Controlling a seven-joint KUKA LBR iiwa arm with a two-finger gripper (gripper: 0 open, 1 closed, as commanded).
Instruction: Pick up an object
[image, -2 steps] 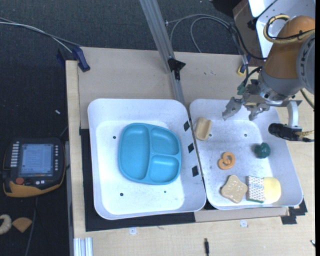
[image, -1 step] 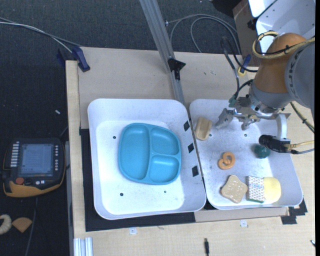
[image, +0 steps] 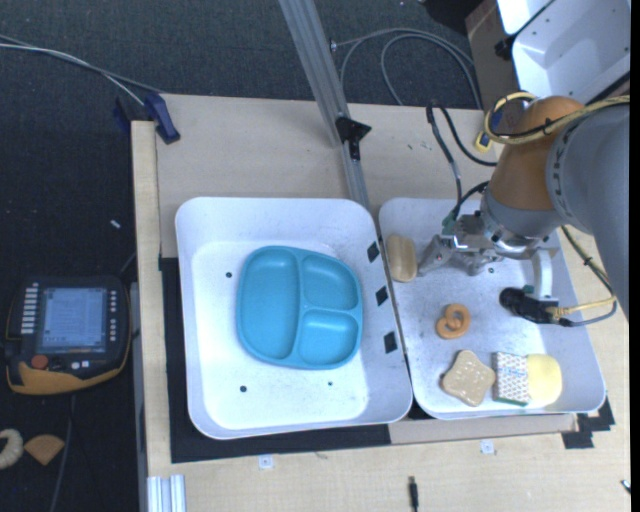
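- The gripper is hanging low over the right bin, in its upper half, with the grey arm and its orange band reaching in above it.
- I'm seeing metal parts spreading out at the wrist, but I cannot tell how the gripper is set; nothing is showing as caught in it.
- Just off the gripper, against the right bin's wall nearest the other bin, a tan oblong piece is lying; it is looking like the closest candidate.
- Further toward the right bin's middle, a small orange ring-shaped piece is sitting alone, apart from the gripper.
- Along the right bin's near edge, a beige cracker-like square, a patterned sponge-like block and a pale yellow round piece are lying in a row, each touching or nearly touching its neighbour.
- Beside the right bin, the left bin is holding a blue divided plate.
- As I'm judging it, the task is standing at its start: every object is resting on a bin floor, so the closing, gripping and lifting are all remaining to be done.
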